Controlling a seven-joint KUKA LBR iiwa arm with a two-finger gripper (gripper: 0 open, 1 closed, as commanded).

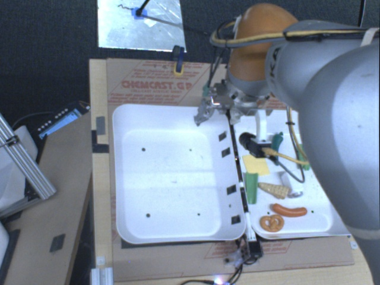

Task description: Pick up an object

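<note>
Claw perhaps bare, red sausage, brown pretzel

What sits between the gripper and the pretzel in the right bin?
The gripper sits at the bins' far edge; the pretzel lies at the near end. Between them lie a yellow block, green piece, cone and hot dog.

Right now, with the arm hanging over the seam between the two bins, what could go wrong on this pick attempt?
The gripper sits over the divider near the bins' far edge, away from the toys, so it may close on nothing or strike the rim. The objects in the right bin are crowded: the hot dog, pretzel and cone lie close together, so a grasp could nudge neighbours. The arm's bulk hides part of that bin.
</note>
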